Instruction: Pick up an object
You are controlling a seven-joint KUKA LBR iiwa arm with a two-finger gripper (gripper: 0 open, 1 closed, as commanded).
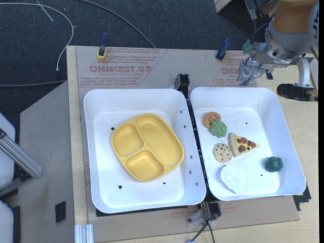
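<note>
In the camera view, the end effector (249, 75) hung in the upper right of the frame, just above the far rim of the right bin (288, 116), on the arm that entered from the right edge. Whether it was released or clenched I could not tell; nothing showed in its grip.

The candidates for picking all lay in the right bin, below the end effector in the frame. Nearest was a small orange ring, a toy doughnut (211, 119), touching a green broccoli piece (218, 129) just below it. Further down sat a pizza slice (242, 145), its long axis running roughly left to right with the point towards the right, and just beside it, to the left, a round cookie (221, 152). A white, lumpy object (234, 178) lay near the bin's lower edge, and a dark green piece (273, 164) sat apart at the lower right.

The left bin (96, 135) held a yellow divided tray (147, 146), well apart from the end effector.

My judgement was that the coming move turned on this: the doughnut and broccoli lay down and slightly left of the end effector in the frame, so a short reach into the bin and a descent would have met them first; being in contact, they risked a muddled grasp.
</note>
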